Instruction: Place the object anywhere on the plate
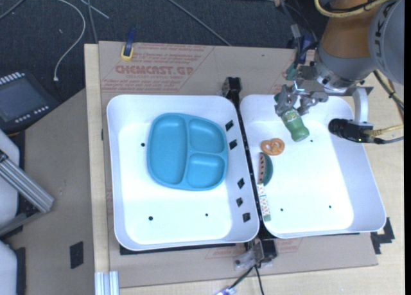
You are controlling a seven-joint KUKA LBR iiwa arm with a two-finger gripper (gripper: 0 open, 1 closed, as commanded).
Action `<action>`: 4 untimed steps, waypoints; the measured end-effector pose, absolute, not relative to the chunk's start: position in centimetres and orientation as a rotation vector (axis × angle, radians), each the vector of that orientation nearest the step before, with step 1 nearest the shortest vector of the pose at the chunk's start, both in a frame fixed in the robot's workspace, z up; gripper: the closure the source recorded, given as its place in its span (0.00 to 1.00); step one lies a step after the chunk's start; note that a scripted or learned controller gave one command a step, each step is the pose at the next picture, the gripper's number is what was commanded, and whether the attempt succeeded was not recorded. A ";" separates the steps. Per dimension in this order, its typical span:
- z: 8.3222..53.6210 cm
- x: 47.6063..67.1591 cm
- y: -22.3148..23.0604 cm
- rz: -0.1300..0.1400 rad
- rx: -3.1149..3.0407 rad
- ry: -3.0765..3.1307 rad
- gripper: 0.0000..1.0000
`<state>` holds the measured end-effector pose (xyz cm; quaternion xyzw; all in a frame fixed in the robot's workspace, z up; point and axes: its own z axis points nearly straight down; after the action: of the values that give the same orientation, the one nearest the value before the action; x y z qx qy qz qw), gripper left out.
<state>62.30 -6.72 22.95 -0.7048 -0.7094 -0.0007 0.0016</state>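
end effector (297, 104): we see it clasping the green bottle (297, 126) above the right bin (334, 197) | bottle axis: hangs roughly upright, slightly tilted | blue plate (187, 151): left bin (128, 178), well apart leftward across the divider

pretzel (272, 147) | watermelon slice (265, 168) | right bin (334, 204), left edge

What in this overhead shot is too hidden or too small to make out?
- Gripper: its own wrist hardware covers the fingers, so their grip on the green bottle is unclear.
- Green bottle: top end hidden under the gripper.
- Slice-shaped item beside the pretzel: too small to identify, partly against the bin wall.
- Arm: cut off by the top and right edges.
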 end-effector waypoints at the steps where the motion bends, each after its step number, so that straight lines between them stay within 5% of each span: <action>1: 23.4 61.1 -2.4 0.000 -2.213 -2.224 1.00; 4: 22.3 56.7 12.3 0.003 -2.213 -2.223 1.00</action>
<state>56.68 12.32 22.26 -0.7056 -0.7086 0.0011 0.0023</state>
